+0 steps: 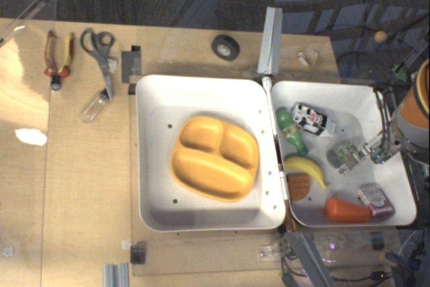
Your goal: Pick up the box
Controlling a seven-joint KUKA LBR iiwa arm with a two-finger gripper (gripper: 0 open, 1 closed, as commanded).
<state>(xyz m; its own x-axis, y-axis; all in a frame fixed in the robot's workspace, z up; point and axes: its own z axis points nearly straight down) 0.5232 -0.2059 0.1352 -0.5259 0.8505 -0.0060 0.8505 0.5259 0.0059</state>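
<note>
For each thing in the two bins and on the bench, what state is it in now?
yellow tray: lying in left bin
box: lying tilted, right bin, ungrasped
green bottle: lying on its side
banana: lying flat
orange carrot: lying flat
pink packet: lying in corner
gripper: low in right bin, apart from box
scissors: closed, on bench
pliers: closed, on bench
tape roll: lying flat

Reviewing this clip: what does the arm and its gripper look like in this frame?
At the frame's right edge, the arm shows a grey body with an orange band above the wrist. Its gripper is a slim metallic assembly with thin silvery rods and small dark fittings, and looks partly see-through against the right white bin.
</note>
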